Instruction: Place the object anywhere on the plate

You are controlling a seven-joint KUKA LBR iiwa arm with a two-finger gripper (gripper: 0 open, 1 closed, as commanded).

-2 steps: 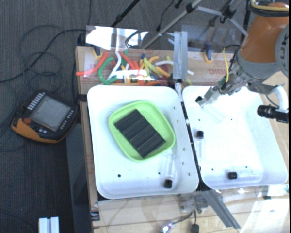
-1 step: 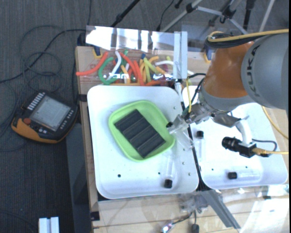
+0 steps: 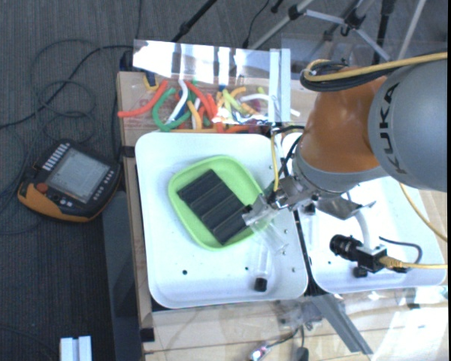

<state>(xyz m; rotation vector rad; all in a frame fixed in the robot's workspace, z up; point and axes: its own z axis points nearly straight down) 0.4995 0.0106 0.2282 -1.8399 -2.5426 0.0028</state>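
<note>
My grey arm with its orange band point(image 3: 346, 126) reaches over the left shallow white bin point(image 3: 158, 269). The lime-green rectangular plate point(image 3: 182, 179) lies in that bin and carries a black ribbed slab point(image 3: 213, 204), long axis running upper left to lower right. My end effector point(image 3: 264, 209) sits at the plate's right rim, touching the slab's lower end; whether it is spread or pinching, I cannot tell.
</note>
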